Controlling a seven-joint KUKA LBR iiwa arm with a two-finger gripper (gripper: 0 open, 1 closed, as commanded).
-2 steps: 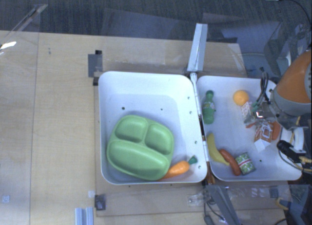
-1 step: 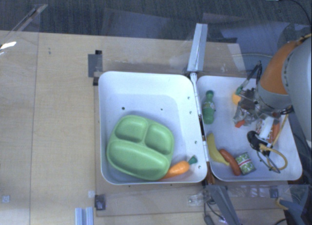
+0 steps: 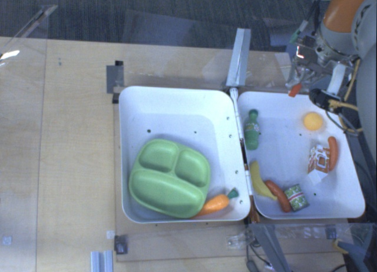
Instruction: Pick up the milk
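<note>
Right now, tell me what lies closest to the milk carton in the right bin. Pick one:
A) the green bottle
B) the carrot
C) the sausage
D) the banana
C: the sausage lies right against the milk carton on its right side, while the green bottle and banana sit across the bin and the carrot is in the left bin.

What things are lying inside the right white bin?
Inside the right bin: a green bottle, an orange fruit, the milk carton, a sausage touching it, a banana, another sausage and a small can. Anything under these is covered.
</note>
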